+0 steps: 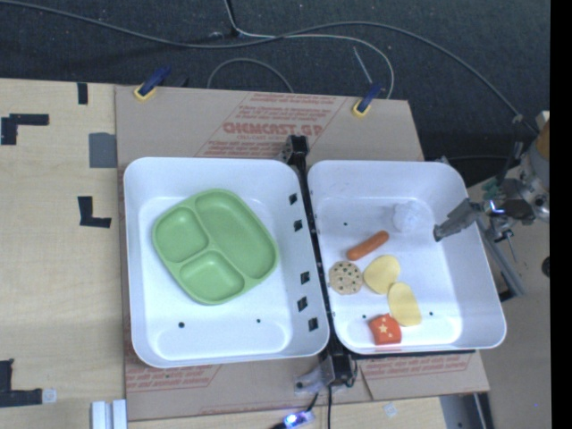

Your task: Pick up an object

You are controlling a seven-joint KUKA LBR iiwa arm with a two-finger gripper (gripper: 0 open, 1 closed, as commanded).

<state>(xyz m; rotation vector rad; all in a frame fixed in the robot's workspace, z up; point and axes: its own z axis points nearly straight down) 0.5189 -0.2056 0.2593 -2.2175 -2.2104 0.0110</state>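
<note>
The right bin holds several small objects. An orange sausage lies near its middle. Just below the sausage are a round cookie and a yellow piece, side by side. A second yellow piece lies lower, and a red block is near the bin's front wall. The gripper hangs over the bin's right edge, apart from all objects. Whether it is open or closed, I cannot tell. The left bin holds a green divided plate.
</note>
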